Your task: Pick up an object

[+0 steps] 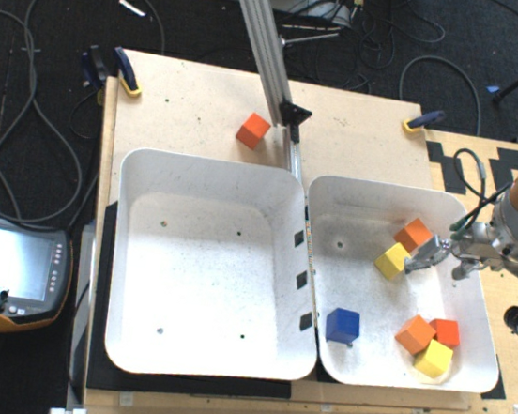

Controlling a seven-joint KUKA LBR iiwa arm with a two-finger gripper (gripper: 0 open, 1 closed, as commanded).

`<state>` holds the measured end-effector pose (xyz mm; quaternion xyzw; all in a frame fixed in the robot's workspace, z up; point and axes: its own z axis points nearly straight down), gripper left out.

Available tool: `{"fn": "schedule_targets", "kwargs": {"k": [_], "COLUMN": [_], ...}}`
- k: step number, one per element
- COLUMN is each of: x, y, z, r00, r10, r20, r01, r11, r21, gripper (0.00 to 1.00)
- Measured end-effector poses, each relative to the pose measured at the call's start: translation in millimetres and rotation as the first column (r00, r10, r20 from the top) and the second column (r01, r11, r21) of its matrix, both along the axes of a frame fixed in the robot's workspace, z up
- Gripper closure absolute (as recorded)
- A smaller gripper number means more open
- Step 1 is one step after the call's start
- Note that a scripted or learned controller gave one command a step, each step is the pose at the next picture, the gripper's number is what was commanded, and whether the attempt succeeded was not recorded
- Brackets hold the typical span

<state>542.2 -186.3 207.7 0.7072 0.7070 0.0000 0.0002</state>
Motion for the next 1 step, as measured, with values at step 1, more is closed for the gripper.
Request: {"fn": "schedule_targets", "kwargs": {"k": [1], "x": [31.4], "y": [11.3], "z": [-102.4], "r00": [1.0], "r10": [0.004], "r20": [-0.006], "r01": [-0.004], "r11": [1.0], "r21": [0.002], "gripper": [0.0]}}
